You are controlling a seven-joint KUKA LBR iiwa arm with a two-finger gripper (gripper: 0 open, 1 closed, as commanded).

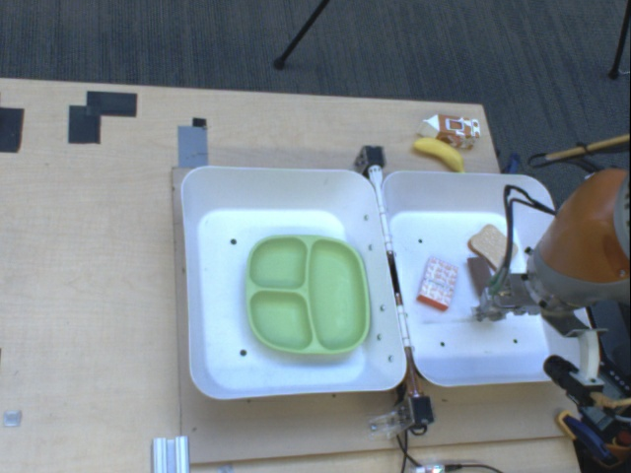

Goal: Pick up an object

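In the right bin (pixel 463 363) lie a small red and white packet (pixel 438 283) and a tan slice of toast (pixel 487 243). My gripper (pixel 489 302) hangs low over the bin floor, just right of the packet and just below the toast, apart from both as far as I can see. The grey arm with its orange band (pixel 592 239) reaches in from the right and hides the bin's right side. The left bin (pixel 212 264) holds a light green divided plate (pixel 308 294).
On the bench behind the right bin lie a yellow banana (pixel 439 153) and a small carton (pixel 455 126). A metal hinge strip (pixel 387 264) runs between the two bins. Cables and clamps sit at the bench's front right corner (pixel 582 402).
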